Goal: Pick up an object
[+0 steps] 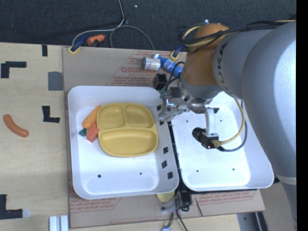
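While hanging at three o'clock of yellow plastic divided plate point(128, 129), metal two-finger gripper point(167, 107): opening impossible to tell, picking not yet done.

Reddish printed lettering is showing on the cardboard sheet point(126, 67) lying under the two bins, running at a slant just above the left bin point(77, 105), but it is coming through too faint and too tilted to be read. More of the same red print is peeking out along the cardboard's lower edge, below the right bin point(260, 174), and that too is staying illegible. Dark letters are running up the grey arm point(262, 81) beside the orange band point(202, 64); they are seen edge-on and cannot be made out. Nothing else is carrying words or numbers clear enough to read.
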`<state>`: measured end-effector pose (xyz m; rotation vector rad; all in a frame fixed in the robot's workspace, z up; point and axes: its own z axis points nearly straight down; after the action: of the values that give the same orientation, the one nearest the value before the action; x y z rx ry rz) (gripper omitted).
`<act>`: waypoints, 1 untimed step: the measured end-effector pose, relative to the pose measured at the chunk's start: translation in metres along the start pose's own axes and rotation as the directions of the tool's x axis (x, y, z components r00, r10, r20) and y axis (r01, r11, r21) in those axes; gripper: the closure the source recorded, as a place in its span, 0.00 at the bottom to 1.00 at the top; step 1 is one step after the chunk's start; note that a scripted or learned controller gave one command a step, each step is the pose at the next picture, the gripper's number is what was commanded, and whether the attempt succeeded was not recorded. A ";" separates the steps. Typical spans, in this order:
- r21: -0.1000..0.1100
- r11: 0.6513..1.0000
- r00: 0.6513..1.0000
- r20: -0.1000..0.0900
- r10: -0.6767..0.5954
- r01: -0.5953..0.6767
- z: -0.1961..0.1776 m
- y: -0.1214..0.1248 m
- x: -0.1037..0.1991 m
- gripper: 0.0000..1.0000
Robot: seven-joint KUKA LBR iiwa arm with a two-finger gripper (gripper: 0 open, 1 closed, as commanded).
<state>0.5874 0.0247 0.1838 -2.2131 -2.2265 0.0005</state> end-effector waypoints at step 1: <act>0.000 1.000 1.000 0.002 0.005 -0.005 0.000 -0.008 -0.004 1.00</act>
<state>0.5793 0.0210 0.1839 -2.2197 -2.2212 0.0029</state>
